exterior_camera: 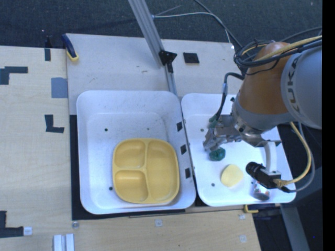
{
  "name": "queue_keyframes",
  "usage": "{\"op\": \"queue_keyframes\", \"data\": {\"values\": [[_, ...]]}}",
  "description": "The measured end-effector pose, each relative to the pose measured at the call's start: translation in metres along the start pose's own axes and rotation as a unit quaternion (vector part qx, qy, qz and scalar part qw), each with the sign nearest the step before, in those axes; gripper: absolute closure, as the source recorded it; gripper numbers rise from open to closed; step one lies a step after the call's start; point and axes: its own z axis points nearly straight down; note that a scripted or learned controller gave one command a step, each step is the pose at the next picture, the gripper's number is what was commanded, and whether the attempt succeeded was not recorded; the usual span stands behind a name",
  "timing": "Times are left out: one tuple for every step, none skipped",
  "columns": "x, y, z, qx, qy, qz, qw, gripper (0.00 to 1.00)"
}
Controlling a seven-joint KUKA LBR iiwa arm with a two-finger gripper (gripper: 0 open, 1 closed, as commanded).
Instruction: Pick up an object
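Observation:
In the right bin, my gripper hangs low over the bin floor, reaching in from the right under the grey and orange wrist. A small teal object lies right at the gripper's tip, touching it or just below it. Whether it is gripped cannot be made out from this angle. A pale yellow rounded object rests on the bin floor a little nearer the front, apart from the gripper. A small green bit shows beside the gripper's upper body.
The left bin holds a yellow divided plate at its front right. A metal pole slants down to the bench behind the bins. The wall between the bins runs just left of the gripper.

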Motion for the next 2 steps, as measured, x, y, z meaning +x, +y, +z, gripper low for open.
{"op": "queue_keyframes", "data": {"values": [[0.057,0.004,0.013,0.0,0.0,0.0,1.0,1.0],[0.116,0.0,0.005,0.0,0.0,-0.001,1.0,1.0]]}}
